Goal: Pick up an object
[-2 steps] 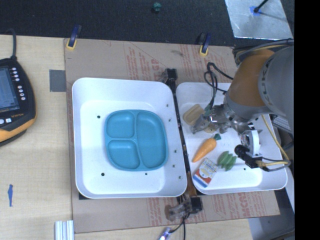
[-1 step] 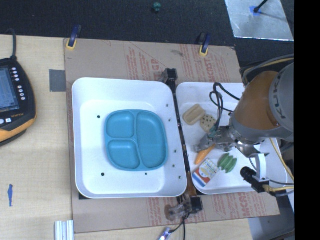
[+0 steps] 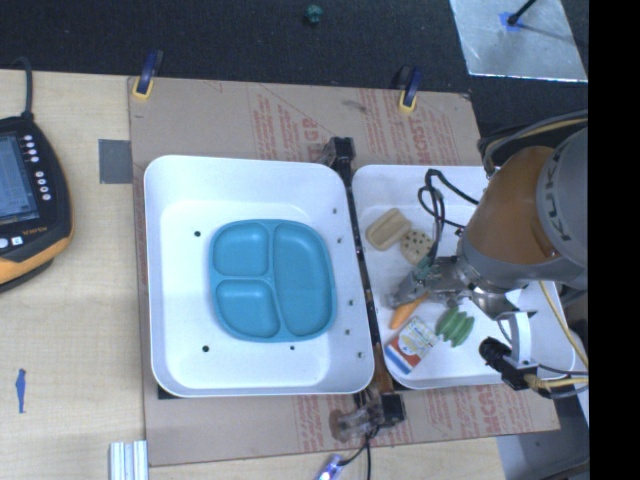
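Note:
My gripper is down in the right bin, near its left half, with the arm's orange band above it. Just under the gripper's tip lies an orange carrot-like piece; whether they touch I cannot tell. A tan bread-like piece and a small tan block with dots lie behind the gripper. A green leafy piece and a white packet with red and blue print lie in front of it.
The left bin holds a blue divided plate. A teach pendant lies on the bench at far left. Black cables loop over the right bin's back. Clamps join the bins.

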Motion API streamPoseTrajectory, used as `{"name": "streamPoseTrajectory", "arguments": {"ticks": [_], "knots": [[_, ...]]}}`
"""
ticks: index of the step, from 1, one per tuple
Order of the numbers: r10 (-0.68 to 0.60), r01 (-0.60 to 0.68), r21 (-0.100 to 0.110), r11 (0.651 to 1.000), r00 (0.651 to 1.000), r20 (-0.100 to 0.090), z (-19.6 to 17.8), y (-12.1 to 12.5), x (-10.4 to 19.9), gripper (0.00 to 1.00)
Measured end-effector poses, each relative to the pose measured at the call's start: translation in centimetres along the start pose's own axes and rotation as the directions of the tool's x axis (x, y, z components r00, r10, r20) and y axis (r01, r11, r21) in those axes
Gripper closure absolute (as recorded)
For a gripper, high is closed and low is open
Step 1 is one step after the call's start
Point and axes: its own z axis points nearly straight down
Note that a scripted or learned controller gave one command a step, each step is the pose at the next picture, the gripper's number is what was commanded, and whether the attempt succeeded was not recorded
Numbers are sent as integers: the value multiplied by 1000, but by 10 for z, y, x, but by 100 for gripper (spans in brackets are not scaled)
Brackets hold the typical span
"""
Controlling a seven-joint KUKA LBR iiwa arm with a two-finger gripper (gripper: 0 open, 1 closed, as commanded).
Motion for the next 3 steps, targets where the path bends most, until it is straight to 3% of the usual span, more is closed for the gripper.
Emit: {"name": "streamPoseTrajectory", "arguments": {"ticks": [1,2,3], "knots": [[0,0,-3,1000,1000,1,0,36,3,0],[-1,1,0,1000,1000,1,0,21,3,0],[-2,2,2,1000,1000,1,-10,21,3,100]]}}
